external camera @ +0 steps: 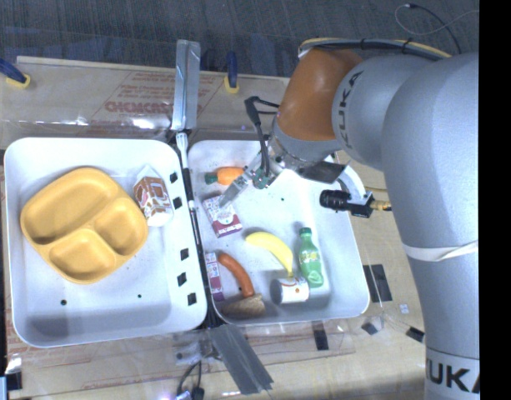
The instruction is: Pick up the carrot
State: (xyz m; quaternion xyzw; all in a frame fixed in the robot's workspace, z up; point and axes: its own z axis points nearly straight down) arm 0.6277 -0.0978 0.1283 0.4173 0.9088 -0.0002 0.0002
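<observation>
Camera view: the grey KUKA arm is reaching in from the right over the right-hand white bin, its orange band hanging above the bin's far edge. The gripper is slanting down and to the left, its tip lying just below the carrot and just above a small red-and-white packet. Whether the gripper is open or closed cannot be told at this size, and nothing is showing as held.

The carrot is lying in the far left corner of the right bin, close to the divider between the two bins, with its green end pointing left. It is sitting near the bin's far rim, leaving little room on that side.

Further forward in the same bin, a banana is lying beside a green bottle, with a small can just in front of them. A sausage and a brown item are crowding the near left corner. The bin's middle right floor is lying bare.

In the left bin, a yellow divided tray is taking up the left side, with a brown-and-white carton just beside it near the divider. The near half of that bin is lying open.
</observation>
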